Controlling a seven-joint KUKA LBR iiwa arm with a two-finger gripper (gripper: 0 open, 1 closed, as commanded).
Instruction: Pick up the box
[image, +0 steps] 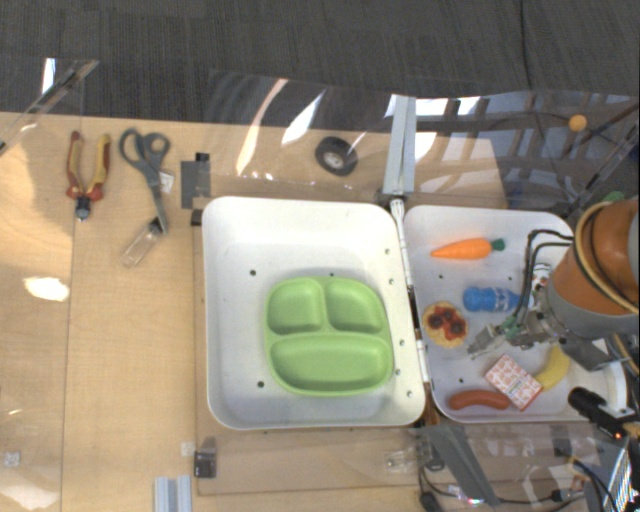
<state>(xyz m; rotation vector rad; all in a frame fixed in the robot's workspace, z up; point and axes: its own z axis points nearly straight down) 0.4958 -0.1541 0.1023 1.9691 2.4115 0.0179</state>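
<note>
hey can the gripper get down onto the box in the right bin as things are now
Probably yes. The gripper hangs just above and left of the box, whose top lies uncovered, though the banana and sausage crowd its sides.

The box (513, 381) (small, flat, white with a red pattern) lies tilted, touching the yellow banana (553, 369) on its left.

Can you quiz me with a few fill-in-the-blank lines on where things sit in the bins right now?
1. The green divided tray lies in the ___ bin.
2. The box lies between the sausage and the ___.
3. The toy carrot lies farther from the camera than the blue ___.
4. The gripper hovers above the ___ bin.

Missing words: left; banana; bottle; right
</note>
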